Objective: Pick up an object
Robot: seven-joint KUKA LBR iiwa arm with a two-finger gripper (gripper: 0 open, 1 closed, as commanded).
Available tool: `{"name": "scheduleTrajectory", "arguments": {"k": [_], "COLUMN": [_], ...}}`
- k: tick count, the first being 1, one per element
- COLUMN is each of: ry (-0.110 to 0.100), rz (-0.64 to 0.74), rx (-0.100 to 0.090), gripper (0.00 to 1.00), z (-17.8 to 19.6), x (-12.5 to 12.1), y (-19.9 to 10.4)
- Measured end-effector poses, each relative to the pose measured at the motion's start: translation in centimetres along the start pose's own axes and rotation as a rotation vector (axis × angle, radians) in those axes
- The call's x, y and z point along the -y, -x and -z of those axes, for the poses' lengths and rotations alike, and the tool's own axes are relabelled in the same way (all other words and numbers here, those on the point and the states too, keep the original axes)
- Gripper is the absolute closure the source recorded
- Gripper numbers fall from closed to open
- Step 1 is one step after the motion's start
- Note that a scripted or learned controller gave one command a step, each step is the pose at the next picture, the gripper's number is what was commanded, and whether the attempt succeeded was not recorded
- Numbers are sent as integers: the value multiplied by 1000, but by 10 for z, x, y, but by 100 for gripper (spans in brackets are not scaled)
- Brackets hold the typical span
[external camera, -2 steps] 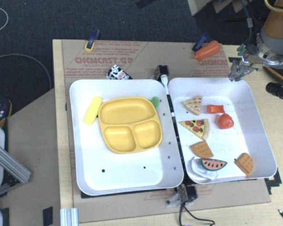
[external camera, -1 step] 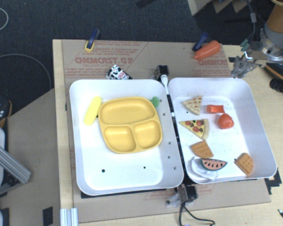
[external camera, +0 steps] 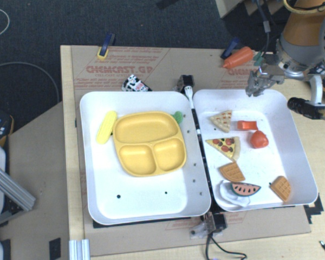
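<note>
Camera view. Two shallow white bins are seen side by side on the bench. The left bin (external camera: 92, 145) holds a yellow divided tray (external camera: 149, 142) near its middle, with a yellow corn cob (external camera: 105, 127) lying just beside the tray's left edge and a small green item (external camera: 177, 116) at the tray's upper right corner.

The right bin (external camera: 298, 145) holds the toy food pieces. A small pizza wedge (external camera: 222, 121) lies toward the upper left, with a red block (external camera: 247, 125) just to its right and a red tomato (external camera: 259, 139) below that block. A larger pizza slice (external camera: 226, 145) is placed near the bin's left wall. Below it an orange waffle piece (external camera: 232, 172) is found, and a watermelon slice (external camera: 244, 189) rests on a white dish (external camera: 227, 196) at the lower left corner. A second waffle piece (external camera: 281, 188) lies near the lower right.

The gripper (external camera: 255, 86) is positioned above the upper rim of the right bin, apart from all the food pieces. Nothing is seen between its fingers; whether they are spread or closed cannot be told. An orange carrot (external camera: 239, 57) lies on the bench outside the bins, just up and left of the gripper.
</note>
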State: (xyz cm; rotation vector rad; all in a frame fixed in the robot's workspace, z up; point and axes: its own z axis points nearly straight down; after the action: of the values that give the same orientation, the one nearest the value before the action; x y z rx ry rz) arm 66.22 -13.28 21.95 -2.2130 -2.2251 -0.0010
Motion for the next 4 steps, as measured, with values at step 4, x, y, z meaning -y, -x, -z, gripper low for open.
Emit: {"name": "scheduleTrajectory", "arguments": {"k": [4], "ry": [4], "rz": [-7], "rx": [3], "gripper": [100], "z": [8], "x": [46], "y": [-106]}}
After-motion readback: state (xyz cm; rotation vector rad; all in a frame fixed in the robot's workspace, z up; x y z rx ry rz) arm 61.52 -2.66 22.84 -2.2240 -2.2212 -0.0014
